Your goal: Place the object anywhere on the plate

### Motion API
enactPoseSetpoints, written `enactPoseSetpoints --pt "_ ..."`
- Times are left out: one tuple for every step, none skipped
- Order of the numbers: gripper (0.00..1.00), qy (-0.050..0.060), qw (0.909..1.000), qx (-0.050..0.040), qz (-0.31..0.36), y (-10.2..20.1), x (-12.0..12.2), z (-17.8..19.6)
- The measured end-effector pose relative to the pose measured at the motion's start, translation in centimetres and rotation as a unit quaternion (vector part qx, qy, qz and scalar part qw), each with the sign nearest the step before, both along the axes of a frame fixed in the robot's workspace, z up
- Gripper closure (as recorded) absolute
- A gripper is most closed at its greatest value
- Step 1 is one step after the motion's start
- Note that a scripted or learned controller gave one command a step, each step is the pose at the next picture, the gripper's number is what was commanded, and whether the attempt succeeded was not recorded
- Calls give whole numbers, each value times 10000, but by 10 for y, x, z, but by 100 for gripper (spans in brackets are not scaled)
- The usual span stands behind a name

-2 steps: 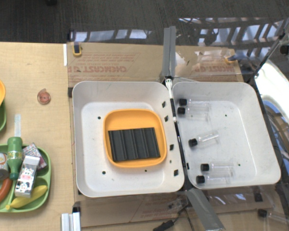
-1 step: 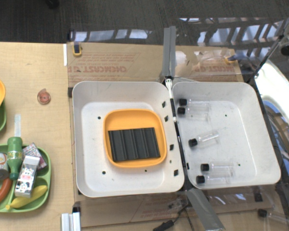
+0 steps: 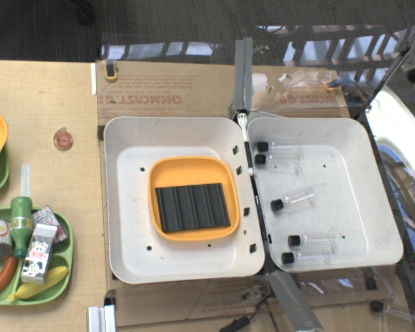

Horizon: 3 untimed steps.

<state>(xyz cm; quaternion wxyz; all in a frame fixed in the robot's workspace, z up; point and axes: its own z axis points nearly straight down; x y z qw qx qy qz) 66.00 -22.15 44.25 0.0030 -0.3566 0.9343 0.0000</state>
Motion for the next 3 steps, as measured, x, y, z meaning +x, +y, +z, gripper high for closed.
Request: enactPoseSetpoints --pt "100 -5 9800 -7 1990 0 0 0" --pt "100 -5 9184 -10 3958 0 0 -1" --pt "100 -8 8374 -14 5466 0 0 -1"
